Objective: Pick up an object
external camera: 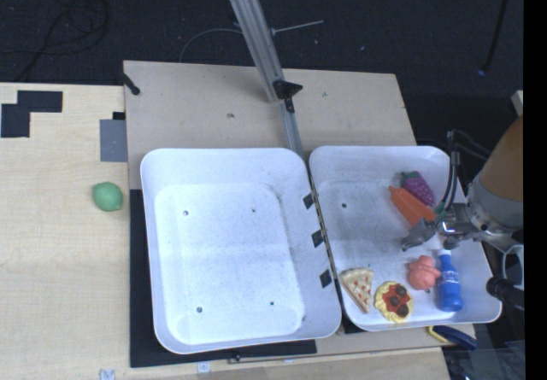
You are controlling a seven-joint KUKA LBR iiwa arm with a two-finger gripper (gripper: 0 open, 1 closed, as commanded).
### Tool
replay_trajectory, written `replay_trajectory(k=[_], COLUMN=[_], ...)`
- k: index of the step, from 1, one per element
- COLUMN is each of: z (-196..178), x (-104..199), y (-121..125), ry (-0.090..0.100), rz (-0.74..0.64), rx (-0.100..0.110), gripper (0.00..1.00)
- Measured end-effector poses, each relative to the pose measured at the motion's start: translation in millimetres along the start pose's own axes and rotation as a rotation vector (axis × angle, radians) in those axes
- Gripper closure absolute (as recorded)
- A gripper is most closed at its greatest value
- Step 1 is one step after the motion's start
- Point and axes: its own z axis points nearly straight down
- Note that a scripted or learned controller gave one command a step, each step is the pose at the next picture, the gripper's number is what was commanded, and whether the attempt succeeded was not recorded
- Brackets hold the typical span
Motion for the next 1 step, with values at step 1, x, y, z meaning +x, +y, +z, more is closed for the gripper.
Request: replay_trajectory(k=[1], z=[52.9], x=[0.9], y=[-0.9], ry=[0.0], rz=[0.0], rx=[0.0], gripper=[0.0])
